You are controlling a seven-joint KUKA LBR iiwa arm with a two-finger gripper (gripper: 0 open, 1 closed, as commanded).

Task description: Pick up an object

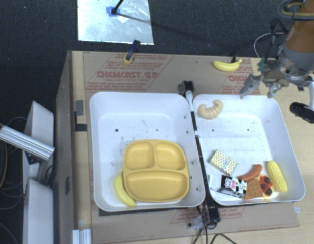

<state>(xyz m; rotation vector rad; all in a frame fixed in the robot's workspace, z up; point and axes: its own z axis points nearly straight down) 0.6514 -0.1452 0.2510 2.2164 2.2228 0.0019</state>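
1. A robotics lab or test cell, not a home: dark carpet floor (29, 39) surrounds a surface (146, 70) made of a board printed with a maker's name.
2. Two white bins (146, 111) sit side by side, joined by a black clamp (187, 88).
3. Loose cables (9, 182) and an aluminium rail (24, 139) lie at the left.
4. The contents are toy foods, such as a plastic banana (227, 64) and a yellow divided tray (155, 169).
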